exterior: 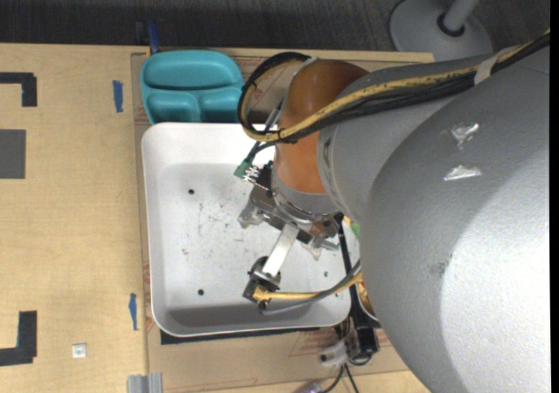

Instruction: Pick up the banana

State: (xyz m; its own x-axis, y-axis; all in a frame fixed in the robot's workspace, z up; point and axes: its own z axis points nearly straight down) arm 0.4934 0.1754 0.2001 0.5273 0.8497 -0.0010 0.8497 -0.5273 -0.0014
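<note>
Overhead, the grey arm (pixel 437 208) comes in from the right and takes up most of that side of the view, its thick body sloping down toward the white bin (pixel 175 208). An orange band (pixel 306 138) rings it just above the wrist, and the wrist points down and to the left, over the right half of the bin's floor. Black and yellow cables (pixel 262 112) loop off the band above the bin's upper edge. Whether the jaws are released or clenched cannot be told, since the wrist hides them. Where the banana lies cannot be told either. A teal plastic tray (pixel 192 86) touches the bin's far rim. Both rest on the tan table (pixel 70 208), which carries strips of blue tape (pixel 118 96) and black corner marks (pixel 26 90).
</note>
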